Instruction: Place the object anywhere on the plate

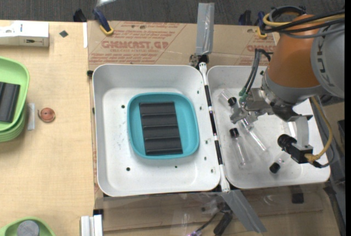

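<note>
A teal square plate [134, 119] lies in the middle of the left white bin [109, 86]. On the plate rests the object [160, 128], a dark ribbed rectangular block, lying flat and covering most of the plate's floor. My gripper [249, 144] hangs over the right white bin [312, 174], to the right of the plate and apart from the block. Its two thin pale fingers [241, 150] point down toward the bin floor and stand spread, with nothing between them. The grey and orange arm [293, 59] covers the bin's upper right part.
A divider wall [211, 119] separates the two bins. On the wooden bench at the left are a green dish [13, 119] holding a dark item, a small reddish disc [47, 114] and a white box [24, 34]. Cardboard [142, 40] lies behind the bins.
</note>
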Tool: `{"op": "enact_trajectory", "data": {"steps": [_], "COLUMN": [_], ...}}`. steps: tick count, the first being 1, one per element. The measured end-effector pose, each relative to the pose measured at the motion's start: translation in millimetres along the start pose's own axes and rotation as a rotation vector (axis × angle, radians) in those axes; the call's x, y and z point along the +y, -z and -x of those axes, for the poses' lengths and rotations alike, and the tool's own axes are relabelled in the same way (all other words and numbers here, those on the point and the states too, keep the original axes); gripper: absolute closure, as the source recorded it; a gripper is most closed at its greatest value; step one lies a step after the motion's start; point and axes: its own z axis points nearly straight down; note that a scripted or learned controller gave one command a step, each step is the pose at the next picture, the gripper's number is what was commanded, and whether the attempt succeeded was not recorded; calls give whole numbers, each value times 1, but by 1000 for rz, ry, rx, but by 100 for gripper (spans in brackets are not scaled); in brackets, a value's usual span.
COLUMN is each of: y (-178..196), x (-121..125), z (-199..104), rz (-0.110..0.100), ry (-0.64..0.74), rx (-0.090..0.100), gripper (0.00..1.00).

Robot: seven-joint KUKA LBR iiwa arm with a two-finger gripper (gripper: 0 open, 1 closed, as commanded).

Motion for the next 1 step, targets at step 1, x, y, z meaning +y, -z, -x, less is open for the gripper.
{"op": "enact_trajectory", "data": {"steps": [1], "y": [19], "x": [9], "z": [-63], "rz": [3], "ry": [152], "rx": [-1], "gripper": [100]}}
